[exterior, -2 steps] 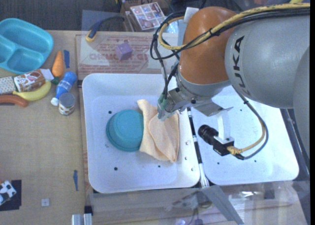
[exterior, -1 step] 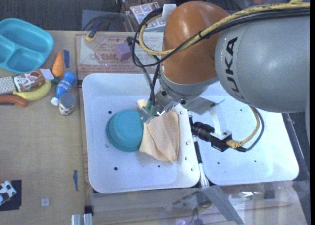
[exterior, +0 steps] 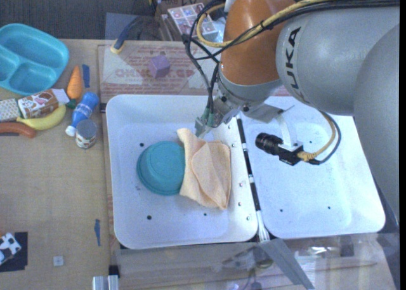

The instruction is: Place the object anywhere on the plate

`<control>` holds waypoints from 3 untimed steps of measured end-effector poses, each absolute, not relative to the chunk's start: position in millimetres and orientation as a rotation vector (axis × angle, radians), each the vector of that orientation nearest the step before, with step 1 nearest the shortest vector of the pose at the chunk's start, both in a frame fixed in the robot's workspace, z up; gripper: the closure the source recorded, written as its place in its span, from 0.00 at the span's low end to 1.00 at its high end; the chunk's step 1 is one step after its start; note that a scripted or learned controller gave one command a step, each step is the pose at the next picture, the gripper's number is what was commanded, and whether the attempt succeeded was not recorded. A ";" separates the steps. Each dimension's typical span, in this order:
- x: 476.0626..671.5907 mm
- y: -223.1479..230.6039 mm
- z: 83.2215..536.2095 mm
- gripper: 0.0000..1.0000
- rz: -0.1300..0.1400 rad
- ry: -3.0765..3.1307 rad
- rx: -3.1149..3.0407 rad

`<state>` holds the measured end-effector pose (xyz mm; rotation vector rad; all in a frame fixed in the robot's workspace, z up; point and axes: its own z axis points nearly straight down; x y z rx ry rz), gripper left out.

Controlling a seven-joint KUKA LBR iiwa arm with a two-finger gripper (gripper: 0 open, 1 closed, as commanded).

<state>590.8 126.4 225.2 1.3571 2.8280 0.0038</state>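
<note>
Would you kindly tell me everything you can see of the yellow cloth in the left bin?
The yellow cloth looks like soft, pale orange-yellow fabric, crumpled and folded with visible creases. It lies flat in the left bin, beside its right wall. Its left edge overlaps the rim of the teal plate. Its upper corner rises to a point just beneath the pincer, apparently touching it.

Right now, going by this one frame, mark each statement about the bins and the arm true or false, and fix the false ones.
1. The teal plate lies in the left bin. True.
2. The yellow cloth lies wholly in the right bin. False: it lies in the left bin, beside the plate, its left edge at the plate's rim.
3. The gripper is above the cloth's upper corner. True.
4. The cloth covers the plate completely. False: almost all of the plate shows.
5. A purple block sits inside the left bin. False: it sits on the bench beyond the bins.
</note>
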 end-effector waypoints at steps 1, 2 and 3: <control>590.8 126.6 225.3 0.00 0.004 2.828 1.357; 592.4 125.8 236.4 1.00 0.009 2.823 1.356; 592.3 125.9 236.3 0.00 0.008 2.823 1.356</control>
